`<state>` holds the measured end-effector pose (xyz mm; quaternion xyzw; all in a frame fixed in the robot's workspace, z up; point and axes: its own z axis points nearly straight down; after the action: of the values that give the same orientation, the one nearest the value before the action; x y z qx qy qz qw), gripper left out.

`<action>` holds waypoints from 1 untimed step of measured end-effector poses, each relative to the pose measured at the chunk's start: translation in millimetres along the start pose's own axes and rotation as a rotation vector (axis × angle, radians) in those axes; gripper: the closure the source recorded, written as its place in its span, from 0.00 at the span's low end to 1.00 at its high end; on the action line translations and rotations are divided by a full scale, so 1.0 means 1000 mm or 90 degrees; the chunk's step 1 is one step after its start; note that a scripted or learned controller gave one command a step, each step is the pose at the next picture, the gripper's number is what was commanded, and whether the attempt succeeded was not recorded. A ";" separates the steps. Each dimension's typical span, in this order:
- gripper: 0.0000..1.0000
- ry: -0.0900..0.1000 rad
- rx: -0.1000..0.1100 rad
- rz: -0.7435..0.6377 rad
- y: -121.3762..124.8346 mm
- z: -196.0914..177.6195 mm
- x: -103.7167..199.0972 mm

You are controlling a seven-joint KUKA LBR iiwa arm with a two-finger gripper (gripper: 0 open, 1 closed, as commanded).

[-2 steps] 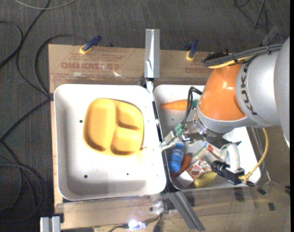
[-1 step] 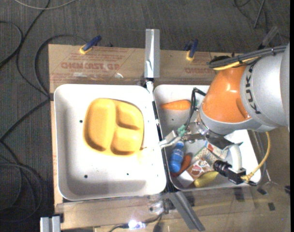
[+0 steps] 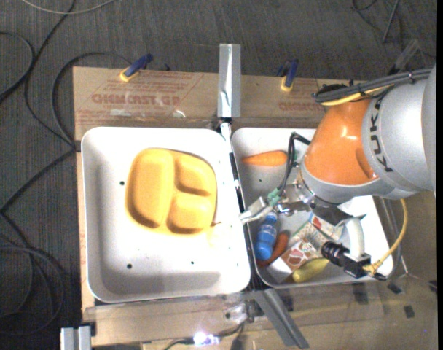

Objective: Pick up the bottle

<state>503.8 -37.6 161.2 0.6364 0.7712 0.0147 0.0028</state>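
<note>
The bottle (image 3: 266,239) is small, clear and blue with a blue cap. It lies near the left wall of the right bin (image 3: 382,228), toward its front. My gripper (image 3: 267,205) hangs just above the bottle's far end, below the orange wrist band. Nothing shows in its grip. The arm's grey and orange body covers much of the right bin's middle and back.
An orange carrot (image 3: 265,157) lies at the back of the right bin. A red item (image 3: 280,245), a snack packet (image 3: 306,245) and a yellow banana (image 3: 310,270) crowd the front beside the bottle. The left bin (image 3: 105,268) holds a yellow compartment tray (image 3: 172,189).
</note>
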 end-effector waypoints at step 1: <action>0.00 -0.012 0.021 0.082 0.012 -0.083 -0.040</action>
<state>521.3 -76.1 244.2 0.6848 0.7287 -0.0038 -0.0013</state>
